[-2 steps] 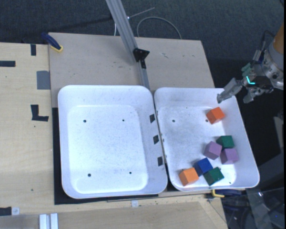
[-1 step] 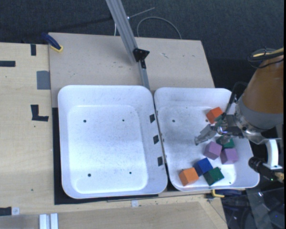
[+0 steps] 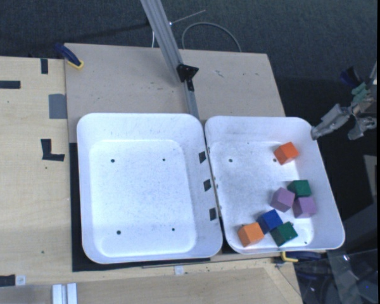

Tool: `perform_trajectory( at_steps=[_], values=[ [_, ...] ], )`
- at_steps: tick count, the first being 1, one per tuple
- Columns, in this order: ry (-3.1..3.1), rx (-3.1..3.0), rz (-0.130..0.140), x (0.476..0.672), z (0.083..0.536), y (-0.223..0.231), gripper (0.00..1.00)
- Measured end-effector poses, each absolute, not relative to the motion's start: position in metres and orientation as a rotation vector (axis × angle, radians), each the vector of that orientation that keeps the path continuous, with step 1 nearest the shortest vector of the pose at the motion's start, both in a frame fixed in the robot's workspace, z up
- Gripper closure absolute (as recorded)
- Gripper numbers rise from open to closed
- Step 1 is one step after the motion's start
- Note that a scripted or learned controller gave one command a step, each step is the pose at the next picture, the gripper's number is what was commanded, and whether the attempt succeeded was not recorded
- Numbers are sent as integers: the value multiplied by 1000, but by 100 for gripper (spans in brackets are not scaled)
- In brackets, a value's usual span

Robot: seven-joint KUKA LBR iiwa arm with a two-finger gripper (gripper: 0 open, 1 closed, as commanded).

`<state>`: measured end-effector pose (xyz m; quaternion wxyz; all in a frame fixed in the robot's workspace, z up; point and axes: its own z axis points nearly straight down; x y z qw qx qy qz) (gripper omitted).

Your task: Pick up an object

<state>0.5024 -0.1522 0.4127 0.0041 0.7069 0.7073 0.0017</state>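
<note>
Several small blocks lie in the right bin (image 3: 240, 132). An orange block (image 3: 286, 152) sits alone near the bin's far right side. Closer to the front is a cluster: a green block (image 3: 299, 187), two purple blocks (image 3: 282, 199) (image 3: 304, 206), a blue block (image 3: 270, 220), a second orange block (image 3: 251, 234) and a second green block (image 3: 284, 233). My gripper (image 3: 339, 129) hangs just outside the right bin's far right corner, above the bench, with its fingers (image 3: 323, 126) spread and nothing between them. It is up and to the right of the lone orange block.
The left bin (image 3: 139, 189) lies beside the right one. A grey metal pole (image 3: 168, 40) slants across the bench at the back, ending in a black clamp (image 3: 187, 73). A thin wire loop (image 3: 209, 33) lies behind the right bin.
</note>
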Motion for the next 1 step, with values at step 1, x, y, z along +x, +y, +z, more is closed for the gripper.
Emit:
perform_trajectory(
  at_steps=[1],
  values=[
    [2230, 2210, 6, 530, 455, -67, 0]
  ],
)
